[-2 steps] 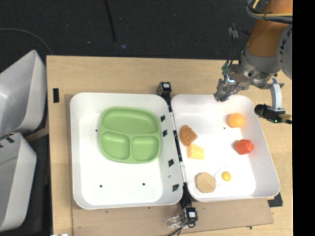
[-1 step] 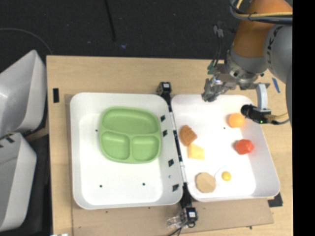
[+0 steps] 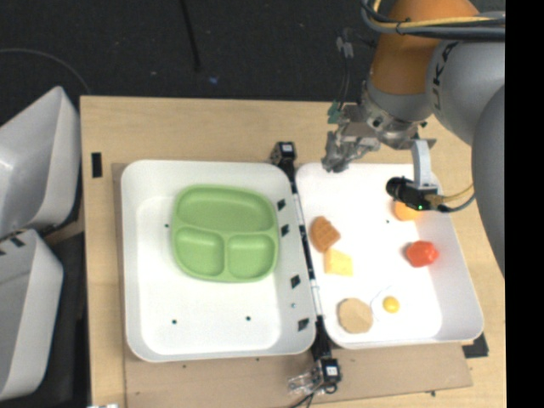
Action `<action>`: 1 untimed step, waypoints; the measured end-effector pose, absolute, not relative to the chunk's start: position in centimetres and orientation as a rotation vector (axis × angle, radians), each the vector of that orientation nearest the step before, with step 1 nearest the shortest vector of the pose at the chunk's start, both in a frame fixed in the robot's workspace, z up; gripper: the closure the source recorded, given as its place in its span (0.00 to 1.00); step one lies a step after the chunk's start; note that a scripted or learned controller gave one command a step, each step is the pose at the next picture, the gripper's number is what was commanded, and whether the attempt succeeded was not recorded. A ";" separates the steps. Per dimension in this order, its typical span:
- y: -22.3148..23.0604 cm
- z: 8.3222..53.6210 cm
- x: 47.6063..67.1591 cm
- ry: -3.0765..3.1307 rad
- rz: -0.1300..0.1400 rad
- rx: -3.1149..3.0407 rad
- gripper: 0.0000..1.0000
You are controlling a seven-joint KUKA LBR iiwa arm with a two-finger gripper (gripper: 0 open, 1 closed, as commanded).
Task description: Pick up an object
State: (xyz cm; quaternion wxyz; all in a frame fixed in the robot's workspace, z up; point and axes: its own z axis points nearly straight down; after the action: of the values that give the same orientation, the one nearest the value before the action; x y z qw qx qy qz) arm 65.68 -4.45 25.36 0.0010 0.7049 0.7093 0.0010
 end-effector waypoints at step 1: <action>1.4 24.9 67.0 2.228 0.003 2.213 1.00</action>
State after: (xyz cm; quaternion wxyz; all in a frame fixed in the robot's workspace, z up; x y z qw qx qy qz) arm 66.98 1.43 24.91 0.0008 0.7047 0.7095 0.0009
